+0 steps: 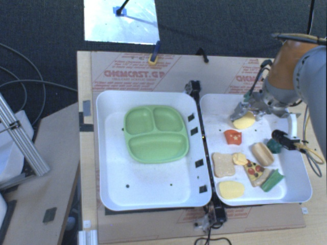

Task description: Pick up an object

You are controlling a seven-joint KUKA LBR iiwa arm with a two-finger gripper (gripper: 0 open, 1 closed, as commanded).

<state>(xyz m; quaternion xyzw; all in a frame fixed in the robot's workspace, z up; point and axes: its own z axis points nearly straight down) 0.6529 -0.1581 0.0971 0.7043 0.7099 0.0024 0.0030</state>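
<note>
We see a pale yellow toy food piece [244,121] in the right bin [301,188], just up from the red piece [233,136]. Our gripper [246,110] sits right over it; whether it grips or gapes, we cannot tell. A green divided plate [156,133] lies left of that red piece.
</note>
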